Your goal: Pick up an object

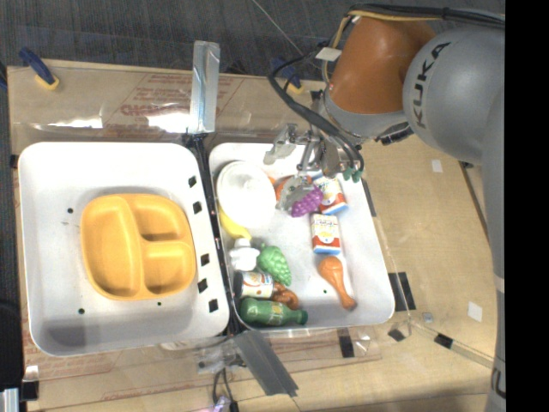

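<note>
Purple grapes (304, 201) lie in right bin (371, 269) among toy food.

Left of the glossy green plastic-looking bottle (273, 313) sits a matt yellow plastic divided tray (137, 245) in a smooth white plastic bin (43, 230); above the bottle, purple toy grapes (304, 201) look shiny, beside bare metal gripper (310, 163) parts

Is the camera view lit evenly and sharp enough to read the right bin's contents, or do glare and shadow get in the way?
Camera view: lighting is soft and even; mild glare on the tape strip and clear sheet behind the bins; the white bowl nearly washes out against the right bin; the arm shades the purple grapes under the gripper; small labels are too soft to read.
</note>
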Controlling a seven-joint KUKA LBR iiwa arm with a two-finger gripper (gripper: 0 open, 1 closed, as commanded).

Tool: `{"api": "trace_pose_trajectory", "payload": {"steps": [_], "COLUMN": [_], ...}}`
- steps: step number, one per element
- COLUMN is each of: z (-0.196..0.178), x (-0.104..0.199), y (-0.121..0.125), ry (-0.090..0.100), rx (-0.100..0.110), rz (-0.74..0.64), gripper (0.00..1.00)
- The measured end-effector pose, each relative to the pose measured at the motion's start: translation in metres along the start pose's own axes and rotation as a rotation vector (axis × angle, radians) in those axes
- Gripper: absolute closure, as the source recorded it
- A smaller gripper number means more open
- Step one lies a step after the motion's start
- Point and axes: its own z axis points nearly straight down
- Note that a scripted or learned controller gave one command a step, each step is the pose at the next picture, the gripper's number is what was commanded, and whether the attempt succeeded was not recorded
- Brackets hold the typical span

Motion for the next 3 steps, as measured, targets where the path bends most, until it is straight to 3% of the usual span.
{"api": "trace_pose_trajectory", "payload": {"steps": [1, 2, 3], "z": [0.102, 0.121, 0.121], "x": [0.046, 0.069, 0.069], "y": [-0.033, -0.081, -0.080], "ry": [-0.003, 0.000, -0.001], "rx": [0.000, 0.000, -0.001], "rz": [-0.072, -0.052, -0.055], "gripper": [0.00, 0.00, 0.00]}}
